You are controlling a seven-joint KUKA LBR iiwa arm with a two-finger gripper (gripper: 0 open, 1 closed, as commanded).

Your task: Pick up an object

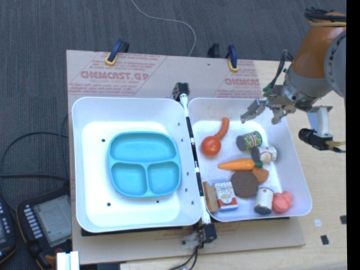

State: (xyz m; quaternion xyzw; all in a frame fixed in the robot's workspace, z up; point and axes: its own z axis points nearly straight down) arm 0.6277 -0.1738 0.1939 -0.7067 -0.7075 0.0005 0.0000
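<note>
Camera view: gripper (263, 109) hangs over the right bin's (301, 176) upper right corner, fingers spread apart, nothing between them. Below it in that bin: red ladle (215, 140), can (249, 140), carrot (237, 164), brown disc (245, 184), small carton (225, 196). Left bin (90, 122) holds a blue tray (145, 163).

You are looking at a robotics lab: a clamped board (185, 77) on grey carpet (56, 16), loose cables (163, 16), and a teach pendant (48, 221) at lower left.
</note>
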